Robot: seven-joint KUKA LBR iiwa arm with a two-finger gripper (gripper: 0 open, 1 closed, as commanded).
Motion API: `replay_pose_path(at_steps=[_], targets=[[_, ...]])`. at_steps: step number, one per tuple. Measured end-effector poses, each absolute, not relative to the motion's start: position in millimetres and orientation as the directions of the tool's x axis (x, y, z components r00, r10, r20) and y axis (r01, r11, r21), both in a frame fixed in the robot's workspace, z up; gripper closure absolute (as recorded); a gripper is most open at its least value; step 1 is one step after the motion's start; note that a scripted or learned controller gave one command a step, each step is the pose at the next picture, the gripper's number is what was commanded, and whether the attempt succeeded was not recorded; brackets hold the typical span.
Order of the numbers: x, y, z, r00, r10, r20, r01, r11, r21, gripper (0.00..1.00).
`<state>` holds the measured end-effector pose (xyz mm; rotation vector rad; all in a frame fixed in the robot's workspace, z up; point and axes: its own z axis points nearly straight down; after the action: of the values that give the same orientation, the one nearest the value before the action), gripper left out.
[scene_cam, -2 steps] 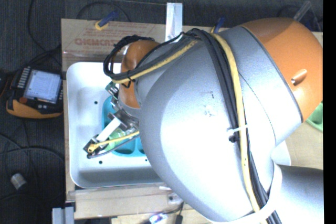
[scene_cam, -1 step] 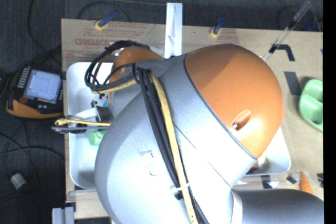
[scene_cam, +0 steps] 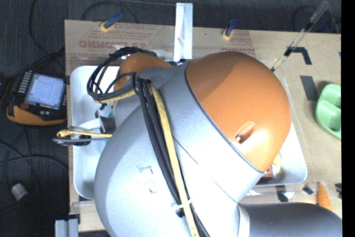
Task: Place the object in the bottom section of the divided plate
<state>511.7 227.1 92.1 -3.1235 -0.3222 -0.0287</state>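
Note:
My grey arm with its orange band (scene_cam: 238, 102) reaches across both bins and covers most of them. Its wrist, wrapped in black cables (scene_cam: 105, 77), is over the upper part of the left bin (scene_cam: 80, 175). The gripper (scene_cam: 105, 119) hangs just below the cables as a small dark part close to the bin floor. A thin yellow and grey thing (scene_cam: 77, 135) lies or hangs at the left bin's left wall, right beside the gripper. Whether the gripper touches it is hidden by the arm.
A strip of the right bin's rim (scene_cam: 297, 169) peeks out from under the arm, with a bit of something orange (scene_cam: 272, 170) at it. A green object (scene_cam: 331, 108) stands on the bench at the far right. An orange handheld device (scene_cam: 36, 98) lies off the bench at left.

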Motion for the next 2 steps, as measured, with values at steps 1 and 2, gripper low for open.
replay_pose_path(at_steps=[1,2], targets=[[510.4,224.7,99.9,0.979,0.205,0.01,0.205,-0.979,0.002,1.0],[492.6,213.3,97.0,0.956,0.291,0.033,0.291,-0.957,-0.003,1.0]])
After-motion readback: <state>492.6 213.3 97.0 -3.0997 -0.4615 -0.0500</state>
